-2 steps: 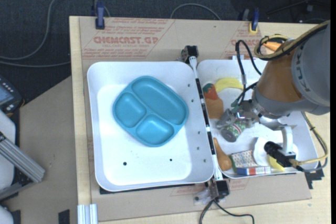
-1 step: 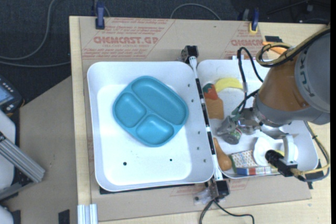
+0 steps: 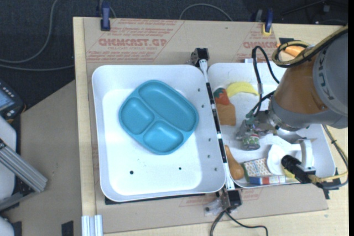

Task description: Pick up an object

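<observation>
A: Where's your hand (image 3: 250,132)?

B: Low in the right bin (image 3: 326,146), near its middle, over a small greenish object (image 3: 250,142). You can't tell whether it pinches anything.

A: Room to move?

B: Little. A banana (image 3: 241,88) lies toward the far rim, an orange block (image 3: 225,113) hugs the divider, and a box (image 3: 260,168) sits by the near edge. The left bin (image 3: 110,174) holds a blue tray (image 3: 159,116) with bare floor around it.

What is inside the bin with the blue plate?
The left bin holds the blue plate, a divided one with nothing on it. A few dark specks dot the bin floor. Whatever lies under the plate is hidden.
</observation>
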You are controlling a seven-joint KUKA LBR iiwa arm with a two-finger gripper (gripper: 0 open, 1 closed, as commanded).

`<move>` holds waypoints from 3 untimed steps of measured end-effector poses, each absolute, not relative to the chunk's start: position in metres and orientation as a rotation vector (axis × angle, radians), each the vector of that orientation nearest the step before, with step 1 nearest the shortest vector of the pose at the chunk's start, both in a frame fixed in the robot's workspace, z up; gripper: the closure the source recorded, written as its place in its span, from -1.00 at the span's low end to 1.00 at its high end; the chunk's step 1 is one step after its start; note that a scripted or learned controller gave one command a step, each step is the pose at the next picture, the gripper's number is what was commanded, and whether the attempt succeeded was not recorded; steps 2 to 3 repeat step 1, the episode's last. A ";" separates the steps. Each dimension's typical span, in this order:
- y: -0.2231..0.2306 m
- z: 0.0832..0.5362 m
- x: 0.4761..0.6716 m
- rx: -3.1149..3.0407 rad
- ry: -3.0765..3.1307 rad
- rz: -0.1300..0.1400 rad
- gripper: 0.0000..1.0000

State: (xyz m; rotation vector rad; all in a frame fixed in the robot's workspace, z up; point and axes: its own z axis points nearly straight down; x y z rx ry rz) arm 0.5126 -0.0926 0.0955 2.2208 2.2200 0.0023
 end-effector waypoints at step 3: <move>-0.014 0.190 0.541 2.205 2.228 0.015 1.00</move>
